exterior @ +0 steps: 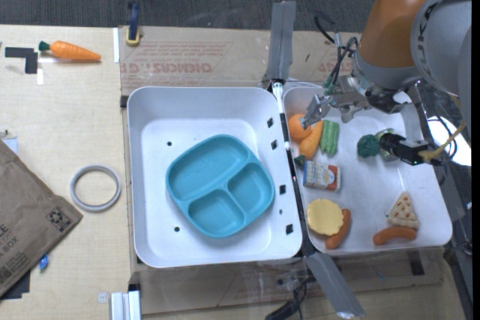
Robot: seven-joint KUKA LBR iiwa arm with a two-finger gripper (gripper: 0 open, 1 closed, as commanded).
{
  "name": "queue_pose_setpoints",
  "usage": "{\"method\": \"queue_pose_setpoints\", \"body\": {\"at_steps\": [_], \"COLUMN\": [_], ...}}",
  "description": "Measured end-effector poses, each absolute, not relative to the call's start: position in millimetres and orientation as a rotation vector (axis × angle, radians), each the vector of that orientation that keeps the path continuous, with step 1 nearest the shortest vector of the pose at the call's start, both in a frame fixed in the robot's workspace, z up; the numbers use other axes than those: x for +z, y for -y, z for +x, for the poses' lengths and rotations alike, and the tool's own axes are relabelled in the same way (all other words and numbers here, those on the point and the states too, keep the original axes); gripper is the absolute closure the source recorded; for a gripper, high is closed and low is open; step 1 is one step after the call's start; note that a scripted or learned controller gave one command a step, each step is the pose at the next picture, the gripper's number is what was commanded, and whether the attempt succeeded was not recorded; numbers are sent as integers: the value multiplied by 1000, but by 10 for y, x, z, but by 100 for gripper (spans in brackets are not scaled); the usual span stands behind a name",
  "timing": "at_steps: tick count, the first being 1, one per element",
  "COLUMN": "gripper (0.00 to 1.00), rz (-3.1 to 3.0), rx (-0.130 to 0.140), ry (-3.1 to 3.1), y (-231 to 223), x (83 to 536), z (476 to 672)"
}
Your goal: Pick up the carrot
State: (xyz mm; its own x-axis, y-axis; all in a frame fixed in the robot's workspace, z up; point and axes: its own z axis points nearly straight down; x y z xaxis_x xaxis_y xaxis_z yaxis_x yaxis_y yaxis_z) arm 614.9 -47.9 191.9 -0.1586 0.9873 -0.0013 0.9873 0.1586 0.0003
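Hovering low over the far left corner of the right bin (442, 232), the hand (319, 110) points toward the orange carrot (301, 128), which lies against the bin's left wall. Its metal tips are just above and beside the carrot, but whether they are spread or closed I cannot tell, and I see nothing between them. I judge that the pick is not done: the approach looks nearly finished, while the closing and the lift remain. Just beside the carrot lies a green vegetable (330, 137), and below them a small packet (321, 175). Another carrot (69, 51) rests far away on the desk (60, 131), left of the left bin (142, 183)
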Motion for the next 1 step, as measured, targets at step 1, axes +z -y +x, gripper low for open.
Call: {"method": "queue_pose_setpoints", "body": {"at_steps": [1], "gripper": [0], "rz": [1963], "rx": [-4], "ry": [-2455], "y": [367], "x": [1908], "z": [5513]}}
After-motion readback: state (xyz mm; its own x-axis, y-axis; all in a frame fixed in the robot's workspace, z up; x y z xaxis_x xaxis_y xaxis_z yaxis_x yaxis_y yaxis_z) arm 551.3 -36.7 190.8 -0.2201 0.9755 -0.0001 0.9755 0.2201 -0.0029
